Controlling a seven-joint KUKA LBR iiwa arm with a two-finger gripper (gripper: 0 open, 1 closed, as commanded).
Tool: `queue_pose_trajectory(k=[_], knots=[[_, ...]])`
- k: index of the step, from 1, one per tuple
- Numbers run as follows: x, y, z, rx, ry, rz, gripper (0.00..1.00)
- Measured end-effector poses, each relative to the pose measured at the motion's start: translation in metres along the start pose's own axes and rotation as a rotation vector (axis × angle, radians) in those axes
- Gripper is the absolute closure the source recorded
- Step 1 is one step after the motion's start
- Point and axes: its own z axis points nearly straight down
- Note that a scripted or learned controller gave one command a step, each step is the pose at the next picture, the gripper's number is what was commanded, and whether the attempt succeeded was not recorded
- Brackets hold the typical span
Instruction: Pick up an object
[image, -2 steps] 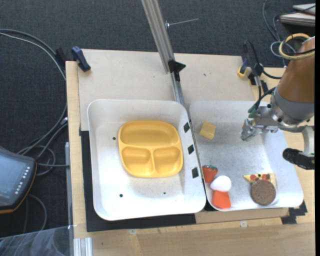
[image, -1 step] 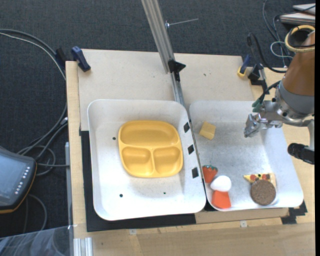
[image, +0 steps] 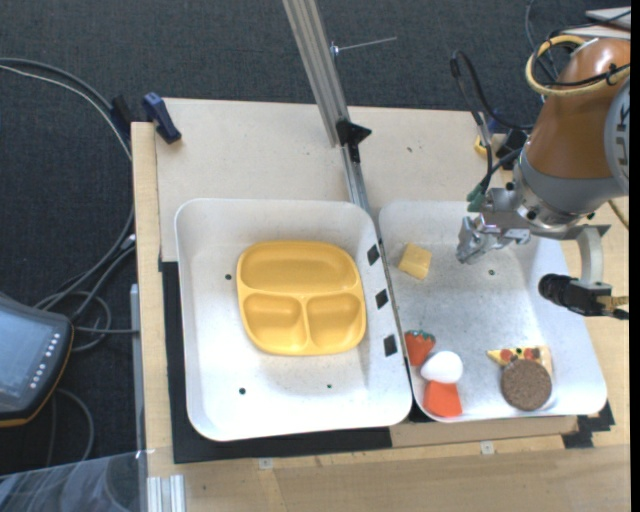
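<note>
1. The tabletop (image: 250, 150) is the largest thing here, a pale board with dark carpet around it. I can read no writing, brand or label anywhere on it.
2. Two shallow white bins sit side by side on it: the left bin (image: 205, 300) and the right bin (image: 570, 340), touching along a middle edge that carries three small black tabs.
3. My arm (image: 580, 110) reaches in from the right, its orange band above the grey wrist.
4. One yellow divided tray (image: 300, 297) lies flat in the middle of the left bin, with three compartments, all bare.
5. My hand (image: 472, 248) hangs over the upper part of the right bin, its fingers pointing down with nothing between them; I cannot tell whether they are spread or closed.
6. One brown round disc (image: 526, 385) lies at the right bin's lower right, touching a small pizza slice (image: 518, 355) just above it.
7. One orange piece (image: 443, 400) sits at the bin's lower left corner, with a white egg-like ball (image: 442, 367) on top of it.
8. One red strawberry (image: 419, 346) lies just above and beside the ball.
9. One pale yellow cheese block (image: 415, 262) lies near the bin's upper left, just left of my hand and apart from it.
</note>
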Motion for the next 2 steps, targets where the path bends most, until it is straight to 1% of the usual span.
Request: queue_pose_trajectory(k=[1,2], knots=[[0.048,0.008,-0.007,0.0,0.001,0.0,1.0],[0.095,0.006,-0.001,0.006,0.001,0.001,1.0]])
